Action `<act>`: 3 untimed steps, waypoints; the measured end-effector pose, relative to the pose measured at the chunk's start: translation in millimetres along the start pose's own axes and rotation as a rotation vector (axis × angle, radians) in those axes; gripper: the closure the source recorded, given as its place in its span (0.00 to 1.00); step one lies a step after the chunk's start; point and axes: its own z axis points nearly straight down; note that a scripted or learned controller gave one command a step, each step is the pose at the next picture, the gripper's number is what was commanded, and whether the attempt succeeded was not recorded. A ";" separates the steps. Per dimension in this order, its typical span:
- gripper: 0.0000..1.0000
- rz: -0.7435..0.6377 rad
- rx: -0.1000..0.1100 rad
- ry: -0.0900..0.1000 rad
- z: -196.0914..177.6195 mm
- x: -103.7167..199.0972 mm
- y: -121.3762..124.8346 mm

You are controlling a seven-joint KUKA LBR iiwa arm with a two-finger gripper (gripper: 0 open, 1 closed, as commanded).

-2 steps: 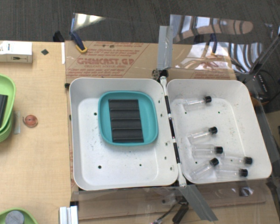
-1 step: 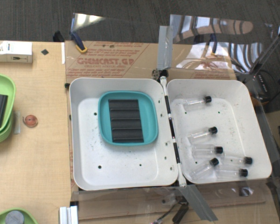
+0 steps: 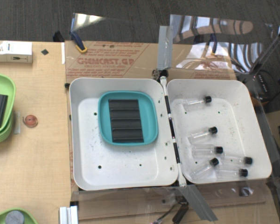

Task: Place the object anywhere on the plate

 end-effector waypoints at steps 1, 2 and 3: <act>0.00 -0.001 -0.001 0.001 -0.4 2.3 0.6; 0.00 0.001 0.000 0.001 -0.3 0.0 0.0; 0.00 -0.001 -0.002 0.001 -0.4 4.0 0.9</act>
